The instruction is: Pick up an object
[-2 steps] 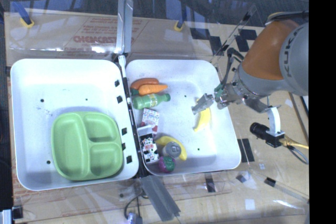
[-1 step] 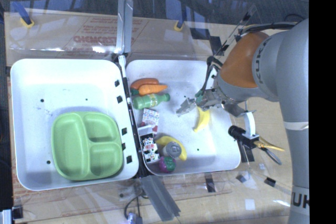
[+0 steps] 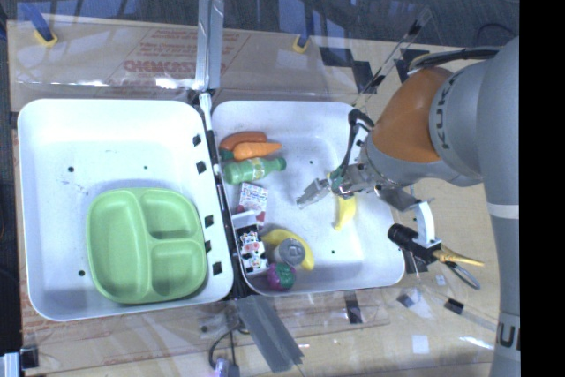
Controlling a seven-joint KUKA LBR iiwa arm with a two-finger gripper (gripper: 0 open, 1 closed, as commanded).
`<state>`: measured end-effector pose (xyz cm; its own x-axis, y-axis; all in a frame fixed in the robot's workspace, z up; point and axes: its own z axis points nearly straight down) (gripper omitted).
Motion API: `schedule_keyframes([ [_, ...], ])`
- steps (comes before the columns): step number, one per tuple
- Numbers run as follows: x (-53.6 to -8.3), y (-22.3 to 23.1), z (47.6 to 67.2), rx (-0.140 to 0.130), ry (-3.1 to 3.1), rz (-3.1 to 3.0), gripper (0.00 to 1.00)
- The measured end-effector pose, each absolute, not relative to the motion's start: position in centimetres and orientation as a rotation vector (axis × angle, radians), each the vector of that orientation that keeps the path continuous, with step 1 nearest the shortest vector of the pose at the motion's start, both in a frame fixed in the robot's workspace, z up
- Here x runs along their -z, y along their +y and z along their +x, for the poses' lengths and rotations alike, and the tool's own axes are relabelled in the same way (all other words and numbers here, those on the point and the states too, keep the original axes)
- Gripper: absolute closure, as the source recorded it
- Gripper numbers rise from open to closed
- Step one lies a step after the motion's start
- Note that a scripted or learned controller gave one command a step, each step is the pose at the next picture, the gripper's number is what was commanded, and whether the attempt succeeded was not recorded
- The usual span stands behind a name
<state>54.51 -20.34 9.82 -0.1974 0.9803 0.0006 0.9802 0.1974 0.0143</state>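
My gripper (image 3: 311,192) hangs low over the middle of the right bin (image 3: 375,274), pointing left, on the grey arm with the orange band (image 3: 410,115). A small yellow banana (image 3: 344,210) lies on the bin floor just right of the gripper tip, under the wrist. Along the bin's left side lie two orange carrots (image 3: 250,145), a green bottle (image 3: 253,169) and a small white box (image 3: 253,195). Near the front left corner are a yellow fruit (image 3: 284,238), a grey can (image 3: 290,253) and a purple and green item (image 3: 281,277).
The left bin (image 3: 53,128) holds a green divided plate (image 3: 146,243) toward its front. A divider wall (image 3: 214,190) separates the two bins. A printed card (image 3: 251,248) lies by the divider in the right bin. Bare floor shows at the right bin's back.
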Motion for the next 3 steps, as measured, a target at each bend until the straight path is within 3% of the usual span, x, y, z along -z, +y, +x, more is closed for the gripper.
schedule_keyframes([
  [1, -9.6, -20.1, 64.3, -0.014, 2.409, 2.025, 0.0],
  [2, -10.7, -20.1, 64.3, -0.009, 2.411, 2.013, 1.0],
  [3, -9.4, -21.0, 65.7, 0.0, 2.212, 2.229, 1.0],
])
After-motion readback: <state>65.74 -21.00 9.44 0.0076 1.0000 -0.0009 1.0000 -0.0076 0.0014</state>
